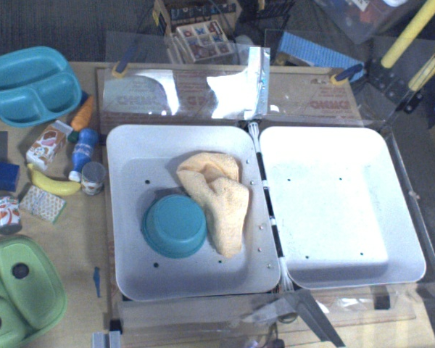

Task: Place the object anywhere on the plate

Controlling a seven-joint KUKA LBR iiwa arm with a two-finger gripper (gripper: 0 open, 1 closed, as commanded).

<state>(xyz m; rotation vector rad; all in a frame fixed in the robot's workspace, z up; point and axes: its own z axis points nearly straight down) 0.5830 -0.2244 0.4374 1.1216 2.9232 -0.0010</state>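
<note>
1. Cloth (216, 198), yellow and crumpled, lies in the left bin (123, 194). Its lower fold touches the right side of a round teal dish (175, 227).
2. I judge the cloth to be the object and the dish to be the plate. A blue divided tray (32, 85) sits well apart on the surface, outside both bins, and seems an unlikely target.
3. The step in hand looks like the pick, since the cloth is not yet on the dish.
4. Come straight down on the highest bunched ridge near the cloth's middle and pinch a fold, not a flat edge.
5. Lift high enough that the trailing fabric clears the dish rim and does not drag the dish.
6. The carry is short. Release over the dish centre so that most of the cloth settles on it.
7. The right bin (333, 209) plays no part.
</note>
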